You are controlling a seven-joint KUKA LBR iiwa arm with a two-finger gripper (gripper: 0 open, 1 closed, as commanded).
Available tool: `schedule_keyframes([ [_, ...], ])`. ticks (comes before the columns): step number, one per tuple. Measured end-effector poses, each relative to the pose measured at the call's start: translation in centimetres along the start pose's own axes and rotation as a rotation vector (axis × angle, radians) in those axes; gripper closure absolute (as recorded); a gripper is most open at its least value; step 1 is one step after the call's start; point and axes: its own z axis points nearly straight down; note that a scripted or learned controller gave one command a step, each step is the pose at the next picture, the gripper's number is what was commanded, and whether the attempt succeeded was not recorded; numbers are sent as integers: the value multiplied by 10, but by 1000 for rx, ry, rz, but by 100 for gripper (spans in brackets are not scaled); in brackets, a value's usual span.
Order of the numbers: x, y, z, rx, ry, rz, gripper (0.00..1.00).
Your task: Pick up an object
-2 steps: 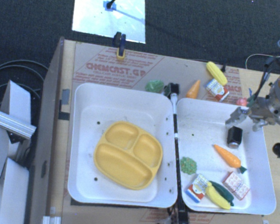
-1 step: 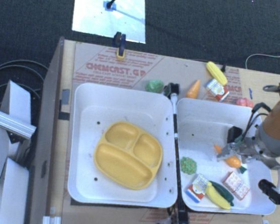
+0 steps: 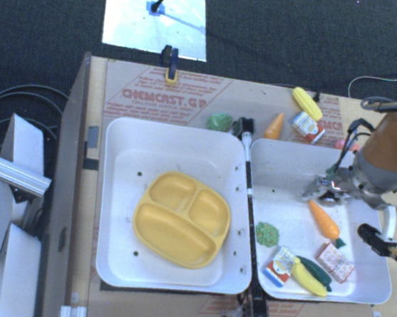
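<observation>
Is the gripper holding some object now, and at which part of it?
It cannot be told. The gripper sits just above the carrot's upper end in the right bin, but no object shows between its fingers.

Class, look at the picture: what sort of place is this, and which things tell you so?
Probably a robotics lab: a robot arm reaches over two white bins on a cardboard-topped bench, with toy food like a carrot.

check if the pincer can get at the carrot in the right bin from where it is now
Probably yes. The pincer sits low in the right bin, just above the upper end of the carrot. Nothing lies on the carrot; the red-and-white packet sits just past its lower tip.
</observation>
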Motion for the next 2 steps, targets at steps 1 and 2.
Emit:
schedule_keyframes([
  [1,-6,-36,0,8,1,6,0],
  [2,-5,-33,-11,3,1,3,100],
])
